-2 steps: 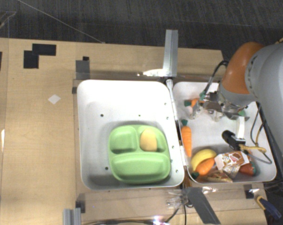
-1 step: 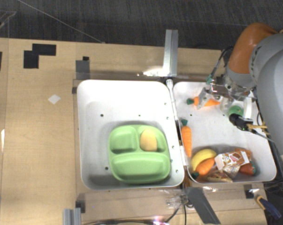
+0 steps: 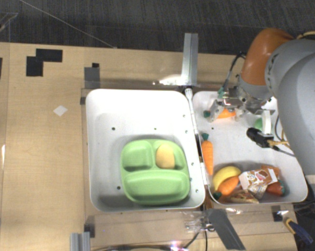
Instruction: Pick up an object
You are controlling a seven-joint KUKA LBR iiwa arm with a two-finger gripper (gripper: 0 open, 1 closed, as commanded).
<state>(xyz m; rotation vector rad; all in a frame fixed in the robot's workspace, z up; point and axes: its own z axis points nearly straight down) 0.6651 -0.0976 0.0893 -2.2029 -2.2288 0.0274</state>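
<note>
My gripper (image 3: 226, 107) hangs low over the far end of the right bin (image 3: 231, 140). A small orange object (image 3: 225, 115) lies right under it, partly hidden by the gripper. Nearer the front of that bin lie a carrot (image 3: 207, 156) along the left wall, a yellow banana (image 3: 225, 173), an orange fruit (image 3: 228, 186) and a crinkled snack packet (image 3: 257, 179). A small green item (image 3: 258, 123) sits by the right wall, under the arm.
The left bin (image 3: 102, 140) holds a green divided plate (image 3: 147, 184) with a yellow fruit (image 3: 166, 156) in its upper right compartment. The grey arm covers the right bin's far right corner. A metal post (image 3: 190, 61) stands behind the wall between the bins.
</note>
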